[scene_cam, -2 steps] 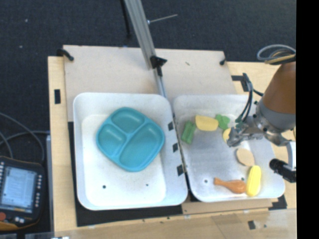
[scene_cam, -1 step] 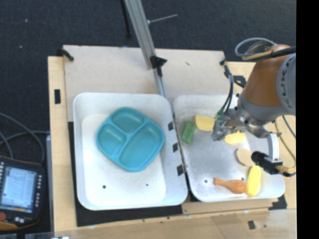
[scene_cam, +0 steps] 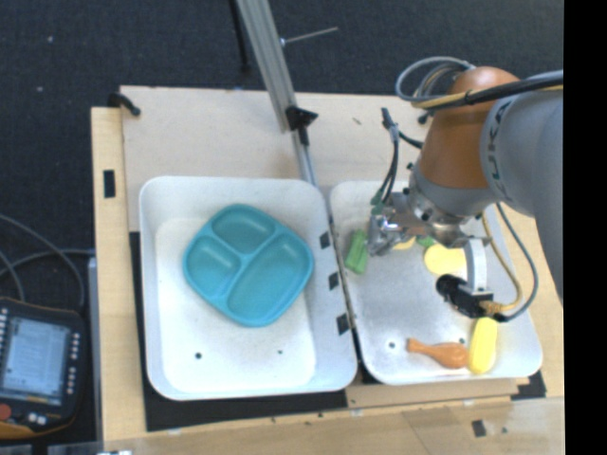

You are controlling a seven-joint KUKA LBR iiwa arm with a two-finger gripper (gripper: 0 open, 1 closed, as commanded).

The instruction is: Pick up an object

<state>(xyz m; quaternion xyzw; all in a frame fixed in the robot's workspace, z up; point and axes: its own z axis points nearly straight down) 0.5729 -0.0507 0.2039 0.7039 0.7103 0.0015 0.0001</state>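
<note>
End effector (scene_cam: 379,233): mine, low in the right bin near its left wall, under my orange-banded wrist; whether it is open or closed on anything I cannot tell from above.
Green object (scene_cam: 357,253): lies just beside my end effector, at its lower left, close to the right bin's left wall; contact between them is unclear.
Yellow pieces: one pale piece (scene_cam: 443,259) sits partly under my wrist, and a brighter yellow object (scene_cam: 484,344) lies near the bin's lower right corner.
Orange object (scene_cam: 439,352): rests on the bin floor, touching or just beside the bright yellow one.
Right bin (scene_cam: 398,368): holds my arm and these objects.
Left bin (scene_cam: 180,349): carries a blue divided plate (scene_cam: 248,264), tilted cornerwise.
Surface (scene_cam: 190,131): tan, bearing both bins side by side.
</note>
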